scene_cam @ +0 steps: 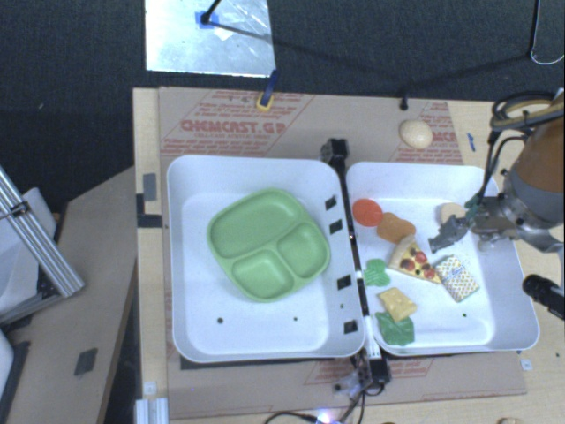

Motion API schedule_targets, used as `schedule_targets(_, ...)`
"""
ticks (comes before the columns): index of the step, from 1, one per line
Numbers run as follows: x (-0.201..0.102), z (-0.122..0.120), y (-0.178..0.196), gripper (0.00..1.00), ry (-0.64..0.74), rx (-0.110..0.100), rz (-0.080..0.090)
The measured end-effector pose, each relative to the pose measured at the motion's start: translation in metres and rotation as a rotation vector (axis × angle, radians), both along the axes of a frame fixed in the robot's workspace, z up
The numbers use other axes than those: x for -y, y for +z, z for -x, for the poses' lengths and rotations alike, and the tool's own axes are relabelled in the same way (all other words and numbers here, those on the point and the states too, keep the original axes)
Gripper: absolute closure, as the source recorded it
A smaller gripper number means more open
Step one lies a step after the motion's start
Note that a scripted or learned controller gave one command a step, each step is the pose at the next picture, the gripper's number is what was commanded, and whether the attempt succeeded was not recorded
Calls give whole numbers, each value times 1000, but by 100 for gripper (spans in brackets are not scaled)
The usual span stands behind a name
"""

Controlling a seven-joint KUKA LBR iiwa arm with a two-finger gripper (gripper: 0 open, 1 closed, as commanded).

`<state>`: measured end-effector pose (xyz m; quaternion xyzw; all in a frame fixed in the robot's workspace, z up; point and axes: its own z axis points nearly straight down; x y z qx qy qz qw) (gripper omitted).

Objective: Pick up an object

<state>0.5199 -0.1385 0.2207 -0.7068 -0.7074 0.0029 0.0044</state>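
Note:
The right bin [508,321] holds several toy foods. A red round slice [366,211] and a brown piece [395,228] lie at its left. A pizza slice [415,261] sits mid-bin, with a patterned white packet [457,277] just right of it. A yellow wedge [397,304] and two green pieces [377,273] [395,329] lie toward the front left. A beige lump [450,212] rests near the back. My gripper [447,234] hangs low over the bin between the beige lump and the packet, just right of the pizza slice. I see nothing held in it.
The left bin [190,325] carries a green divided plate [267,244]. A black divider [349,246] runs between the bins. A beige egg-shaped object [416,133] lies on the cardboard behind the right bin. The arm [534,188] comes in over the right rim.

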Motion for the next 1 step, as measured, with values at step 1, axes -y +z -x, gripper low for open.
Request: schedule_targets(1, 0, -3, 6, 0, 3, 12, 2)
